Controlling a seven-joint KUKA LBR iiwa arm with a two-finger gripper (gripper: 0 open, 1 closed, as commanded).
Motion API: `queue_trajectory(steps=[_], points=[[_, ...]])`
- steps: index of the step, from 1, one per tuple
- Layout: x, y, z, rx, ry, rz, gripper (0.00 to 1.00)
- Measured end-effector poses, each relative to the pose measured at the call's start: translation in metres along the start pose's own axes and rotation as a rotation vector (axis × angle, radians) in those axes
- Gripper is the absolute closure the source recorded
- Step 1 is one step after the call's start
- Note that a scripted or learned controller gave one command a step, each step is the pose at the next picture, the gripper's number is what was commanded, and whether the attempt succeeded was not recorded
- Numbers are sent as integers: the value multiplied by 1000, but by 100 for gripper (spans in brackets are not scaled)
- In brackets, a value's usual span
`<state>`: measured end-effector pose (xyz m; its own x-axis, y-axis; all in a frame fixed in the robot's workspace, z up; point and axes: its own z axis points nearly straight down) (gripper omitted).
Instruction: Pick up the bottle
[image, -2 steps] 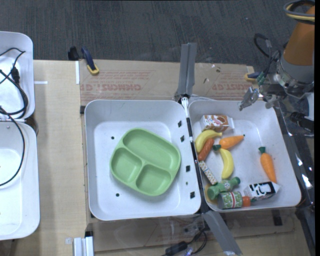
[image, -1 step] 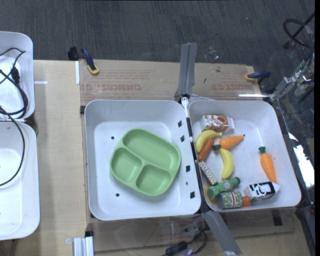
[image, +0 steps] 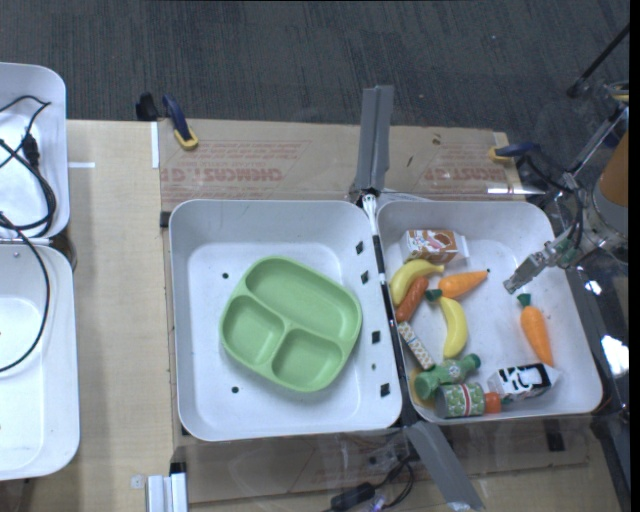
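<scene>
With its fingers too blurred to tell their state, the gripper (image: 527, 272) should descend squarely over the green bottle (image: 446, 375) beside the banana (image: 455, 328).

My robotics lab bench, two white bins (image: 190, 300) on taped cardboard (image: 270, 160), cables (image: 25, 190) at left frame, dark carpet (image: 250, 50) across the top.

- Arm (image: 612, 190) at right edge: an orange patch up top, pale grey metal below it.
- Thin dark cables and struts cross around the wrist, tangled-looking, detail blurred.
- Gripper (image: 522, 277): slim grey metal piece, lighter highlights along its length, darker at the tip. Screws or markings too small to tell.
</scene>
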<state>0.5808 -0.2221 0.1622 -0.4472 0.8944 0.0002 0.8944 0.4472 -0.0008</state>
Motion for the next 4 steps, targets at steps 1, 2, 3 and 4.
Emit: queue_trajectory(steps=[1,2,3,4], points=[[15,59,60,-16,-14,86,0],[14,68,-109,-2,-4,31,0],[51,3,48,0,0,186,0],[123,-24,71,0,1,-35,0]])
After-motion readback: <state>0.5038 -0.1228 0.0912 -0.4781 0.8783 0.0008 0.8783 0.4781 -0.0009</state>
